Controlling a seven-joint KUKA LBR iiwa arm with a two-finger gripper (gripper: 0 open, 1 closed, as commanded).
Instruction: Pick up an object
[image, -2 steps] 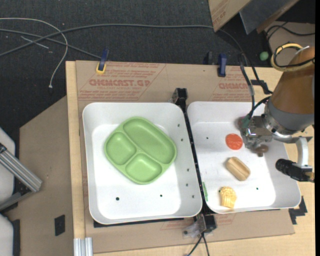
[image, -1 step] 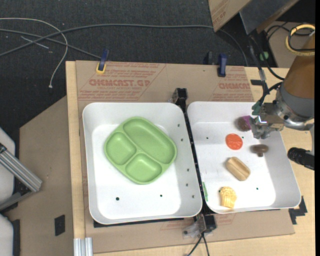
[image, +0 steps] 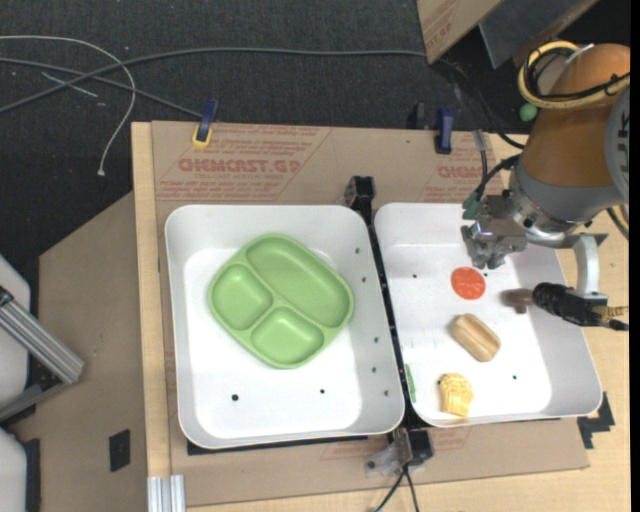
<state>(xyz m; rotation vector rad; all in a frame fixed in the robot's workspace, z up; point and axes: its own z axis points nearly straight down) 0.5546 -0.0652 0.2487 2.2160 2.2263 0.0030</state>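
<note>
Cardboard-topped bench (image: 260, 160), 2 white bins (image: 200, 400), 1 green divided plate (image: 281, 299) in the left bin, 3 food items (image: 476, 336) in the right bin

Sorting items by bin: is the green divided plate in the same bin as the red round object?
No, the green divided plate lies in the left bin, while the red round object lies in the right bin.

arm (image: 575, 120): reaching in from right | wrist: pointing down
</note>
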